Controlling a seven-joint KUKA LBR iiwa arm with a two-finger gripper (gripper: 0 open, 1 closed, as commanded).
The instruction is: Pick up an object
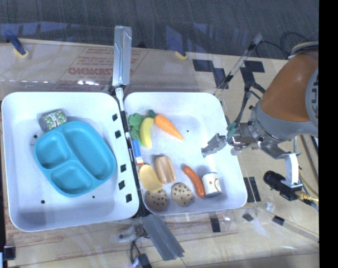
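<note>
Camera view: gripper (213, 146) hovers over right bin (227, 175) (fingers' spread unclear), holding nothing

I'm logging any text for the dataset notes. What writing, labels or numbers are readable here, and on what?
"CHEMCAST": red print, seen mirrored, on the clear sheet behind the left bin.
Smaller red lines above it: too blurred to read.
Label on the small can: too small to read.
Packet print: unreadable.

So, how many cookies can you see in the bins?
2. Both lie at the near edge of the right bin: one cookie in the near-left corner, the other cookie just right of it. Others may be hidden.
</note>
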